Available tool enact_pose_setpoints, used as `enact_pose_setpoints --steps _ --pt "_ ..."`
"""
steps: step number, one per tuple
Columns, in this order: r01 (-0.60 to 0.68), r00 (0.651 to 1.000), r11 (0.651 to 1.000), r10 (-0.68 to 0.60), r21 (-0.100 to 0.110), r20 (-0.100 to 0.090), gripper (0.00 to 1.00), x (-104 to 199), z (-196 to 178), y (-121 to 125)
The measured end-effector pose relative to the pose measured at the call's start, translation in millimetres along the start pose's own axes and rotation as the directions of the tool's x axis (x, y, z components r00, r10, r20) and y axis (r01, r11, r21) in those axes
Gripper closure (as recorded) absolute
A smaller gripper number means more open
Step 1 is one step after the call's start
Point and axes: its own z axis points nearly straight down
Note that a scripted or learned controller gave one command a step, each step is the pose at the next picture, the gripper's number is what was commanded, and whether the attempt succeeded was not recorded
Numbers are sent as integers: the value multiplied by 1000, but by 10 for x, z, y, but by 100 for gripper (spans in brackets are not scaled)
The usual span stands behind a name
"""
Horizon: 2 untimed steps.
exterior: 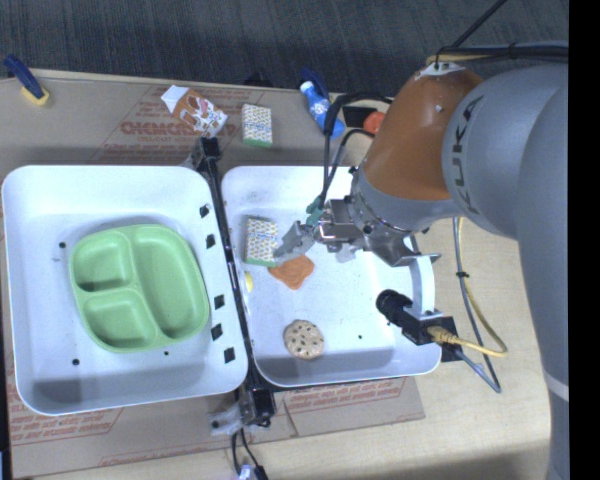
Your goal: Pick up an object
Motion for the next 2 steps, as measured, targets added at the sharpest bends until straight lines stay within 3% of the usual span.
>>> enact_pose_setpoints --steps 1,2 --pt "1 1000 1000 -1 -1 0 0 40 -486 -374" --pt "1 1000 1000 -1 4 0 0 4 310 -413"
